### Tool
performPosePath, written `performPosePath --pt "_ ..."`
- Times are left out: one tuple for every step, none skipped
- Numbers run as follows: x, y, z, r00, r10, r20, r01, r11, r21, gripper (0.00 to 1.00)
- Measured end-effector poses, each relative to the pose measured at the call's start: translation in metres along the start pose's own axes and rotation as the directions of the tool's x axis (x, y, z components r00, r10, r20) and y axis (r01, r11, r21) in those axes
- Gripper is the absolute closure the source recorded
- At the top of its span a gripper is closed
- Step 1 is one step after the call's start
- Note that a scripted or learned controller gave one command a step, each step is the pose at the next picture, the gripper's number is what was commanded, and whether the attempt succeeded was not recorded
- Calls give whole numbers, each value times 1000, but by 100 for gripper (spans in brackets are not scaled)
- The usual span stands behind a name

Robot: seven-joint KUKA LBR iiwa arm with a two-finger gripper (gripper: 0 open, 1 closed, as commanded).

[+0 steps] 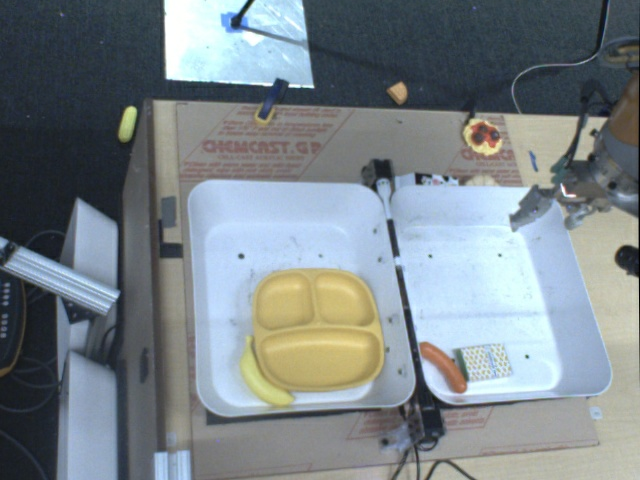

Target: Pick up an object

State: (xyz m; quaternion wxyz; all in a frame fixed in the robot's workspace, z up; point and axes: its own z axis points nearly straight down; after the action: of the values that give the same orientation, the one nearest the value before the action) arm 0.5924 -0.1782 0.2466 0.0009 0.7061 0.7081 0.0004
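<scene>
The left bin (290, 208) holds a yellow divided plate (318, 330), and a yellow banana (262, 378) lies against the plate's front left edge. In the right bin (490, 268), an orange sausage-like piece (443, 366) and a small patterned box (484, 362) lie side by side near the front wall. My gripper (550, 213) hangs over the right bin's back right corner, far from both items. It is open, and nothing is between its fingers.
A small toy pizza (484, 135) rests on the bench behind the right bin. A blue and yellow clip (270, 101) sits at the bench's back edge. On the dark floor lie a silver sheet (238, 28), an orange bit (398, 92) and a yellow piece (127, 123).
</scene>
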Motion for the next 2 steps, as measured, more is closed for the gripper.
performPosePath --pt "-26 -29 144 1000 2 -1 -2 1000 4 0" --pt "-28 -73 162 1000 2 0 -2 1000 1 0"
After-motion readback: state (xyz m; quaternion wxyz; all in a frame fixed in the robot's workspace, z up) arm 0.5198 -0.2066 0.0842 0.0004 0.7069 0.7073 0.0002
